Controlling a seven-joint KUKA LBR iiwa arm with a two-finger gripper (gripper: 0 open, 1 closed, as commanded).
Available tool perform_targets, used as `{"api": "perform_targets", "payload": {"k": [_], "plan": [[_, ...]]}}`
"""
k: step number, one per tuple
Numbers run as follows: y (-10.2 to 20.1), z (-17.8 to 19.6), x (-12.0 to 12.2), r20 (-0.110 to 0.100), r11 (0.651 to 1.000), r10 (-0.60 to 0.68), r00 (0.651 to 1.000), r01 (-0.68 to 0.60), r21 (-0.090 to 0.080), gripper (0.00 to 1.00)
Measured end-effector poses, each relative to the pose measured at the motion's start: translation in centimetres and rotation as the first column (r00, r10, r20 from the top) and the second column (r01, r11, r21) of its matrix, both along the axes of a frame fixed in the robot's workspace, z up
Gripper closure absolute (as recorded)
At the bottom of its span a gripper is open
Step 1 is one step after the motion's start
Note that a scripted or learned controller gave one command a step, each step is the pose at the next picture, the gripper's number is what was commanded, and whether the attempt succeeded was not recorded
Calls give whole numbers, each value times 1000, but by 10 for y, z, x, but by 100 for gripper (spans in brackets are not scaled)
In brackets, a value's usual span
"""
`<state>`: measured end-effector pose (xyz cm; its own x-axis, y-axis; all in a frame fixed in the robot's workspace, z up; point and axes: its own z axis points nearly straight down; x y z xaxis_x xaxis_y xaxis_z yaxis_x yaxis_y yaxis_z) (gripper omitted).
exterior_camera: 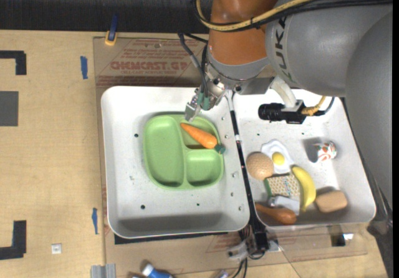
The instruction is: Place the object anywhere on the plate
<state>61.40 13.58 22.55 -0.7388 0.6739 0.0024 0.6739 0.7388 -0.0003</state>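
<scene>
Carrot [199, 135] lies on the green divided plate [163, 152], across its upper right compartment, just below the gripper [194, 108] and apart from it. Nothing sits between the gripper's fingers, which hang over the plate's top edge; how wide they stand cannot be told. To the gripper's lower right, the other bin [349, 127] holds a banana [304, 184] and a fried egg [277, 153].

One fixed camera looked down at a slant from above the tabletop [43, 164], at middling range, taking in both white bins: the left bin [124, 208] and the right bin [349, 139]. The arm [336, 27] entered from the frame's right.
</scene>
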Motion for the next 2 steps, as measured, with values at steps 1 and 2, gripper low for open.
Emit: {"api": "perform_targets", "payload": {"k": [1, 2], "plan": [[-60, -22, -27, 2, 1000, 8, 1000, -8, -5, 100], [-57, -21, -27, 4, 1000, 10, 1000, -10, -1, 0]]}}
